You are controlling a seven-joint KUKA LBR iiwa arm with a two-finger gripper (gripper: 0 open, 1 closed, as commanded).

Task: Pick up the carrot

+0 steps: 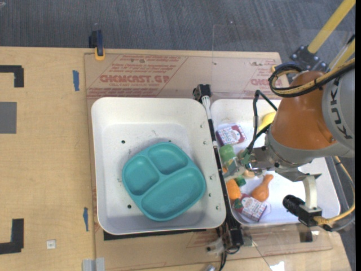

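The carrot (pixel 233 189), a short orange piece with a green tip, lies in the right bin (pixel 327 176) close to its left wall. My gripper (pixel 249 161) hangs low over that bin, under the arm's orange band, a little above and to the right of the carrot. The wrist hides most of the gripper. I see nothing held in it.
Around the carrot lie an orange pear-shaped toy (pixel 262 191), a purple-and-white packet (pixel 252 209), a second such packet (pixel 230 134), a green piece (pixel 227 153) and a yellow item (pixel 265 119). The left bin (pixel 107 151) holds a teal divided plate (pixel 163 180).
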